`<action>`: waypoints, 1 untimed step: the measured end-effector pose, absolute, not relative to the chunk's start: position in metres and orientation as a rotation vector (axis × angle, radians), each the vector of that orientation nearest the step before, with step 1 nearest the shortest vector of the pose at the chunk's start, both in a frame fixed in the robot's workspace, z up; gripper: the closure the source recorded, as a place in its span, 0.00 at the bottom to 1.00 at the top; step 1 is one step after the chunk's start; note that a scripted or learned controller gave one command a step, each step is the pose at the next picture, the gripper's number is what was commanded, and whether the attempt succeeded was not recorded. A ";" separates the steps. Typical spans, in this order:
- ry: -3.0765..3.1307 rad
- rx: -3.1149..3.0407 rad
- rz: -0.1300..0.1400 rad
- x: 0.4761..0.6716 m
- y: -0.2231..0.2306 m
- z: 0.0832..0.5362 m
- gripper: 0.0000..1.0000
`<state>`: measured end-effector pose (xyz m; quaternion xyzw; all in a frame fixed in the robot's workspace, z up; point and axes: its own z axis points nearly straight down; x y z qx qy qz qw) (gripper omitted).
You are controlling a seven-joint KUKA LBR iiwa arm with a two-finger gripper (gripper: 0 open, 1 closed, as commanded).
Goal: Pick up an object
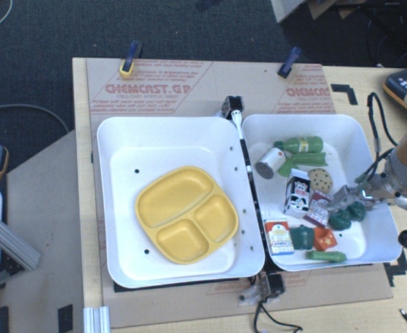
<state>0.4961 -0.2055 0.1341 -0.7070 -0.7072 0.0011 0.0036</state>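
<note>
The right bin (pixel 356 126) holds a jumble of small objects. A green bottle (pixel 301 146) lies at the back beside a grey cup (pixel 269 162). A black-and-white carton (pixel 297 194) and a round tan disc (pixel 320 180) sit mid-bin. Near the front lie an orange-and-white box (pixel 279 236), a green block (pixel 302 238), a red piece (pixel 325 238) and a long green pod (pixel 326 257). My gripper (pixel 343 198) reaches in from the right, low over the bin's right half, just above a dark green lump (pixel 344 218) and next to a dark red packet (pixel 317 212).
The left bin (pixel 111 139) holds a yellow divided plate (pixel 186 214). A black rail with clamps (pixel 243 159) runs between the bins. Cables (pixel 375 127) hang at the right by the arm. Blue clips (pixel 130 58) pin the cardboard at the back.
</note>
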 end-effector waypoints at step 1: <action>-2.229 -2.230 -0.005 0.499 -0.207 0.104 0.00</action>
